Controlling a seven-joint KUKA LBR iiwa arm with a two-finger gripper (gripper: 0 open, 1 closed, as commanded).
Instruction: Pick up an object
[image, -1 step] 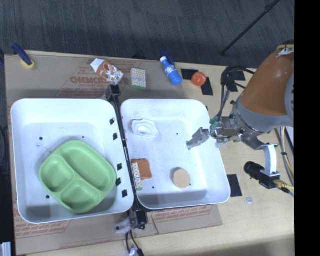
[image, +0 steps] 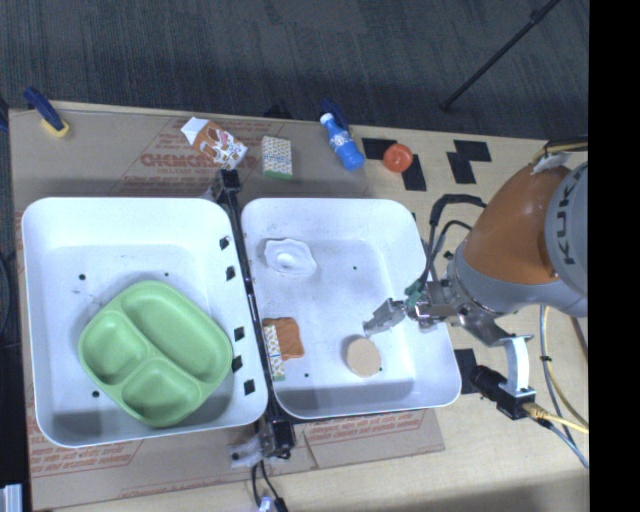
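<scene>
I am hovering my gripper (image: 385, 316) over the right bin (image: 330, 222), just up and right of the round tan disc (image: 362, 356) that I judge to be my nearest target. I am carrying nothing; how far my jaws are parted I cannot tell from here. The disc is lying flat and thin near the bin's right wall, so my grip could skate over its top or jam against that wall. Left of the disc a brown, packet-like piece (image: 282, 341) is resting; above it, a pale, glossy, rounded white lump (image: 288, 258).
</scene>
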